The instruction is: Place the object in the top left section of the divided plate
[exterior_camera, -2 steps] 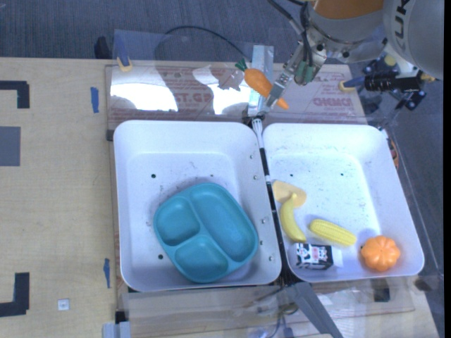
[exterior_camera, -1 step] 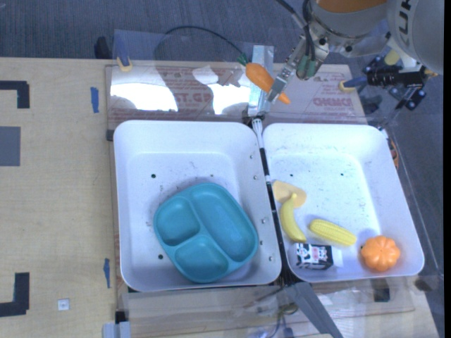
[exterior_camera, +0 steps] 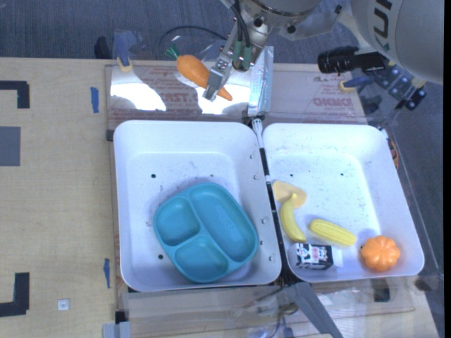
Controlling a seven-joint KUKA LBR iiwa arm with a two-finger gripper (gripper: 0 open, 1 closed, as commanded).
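Orange plastic carrot point(exterior_camera: 198, 74) is hanging pinched in the two-finger gripper point(exterior_camera: 213, 82), jaws pressed on its middle, well above and behind the teal three-section plate point(exterior_camera: 204, 232). Best approach, I'd judge: lowering slowly over the plate's top left section before letting go.

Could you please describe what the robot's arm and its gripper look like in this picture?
The arm is bulky, rounded and light grey, with large dark lettering on its casing. A black cylindrical part sticks out from its side. The gripper is slim and metallic grey, with thin cables running down to it.
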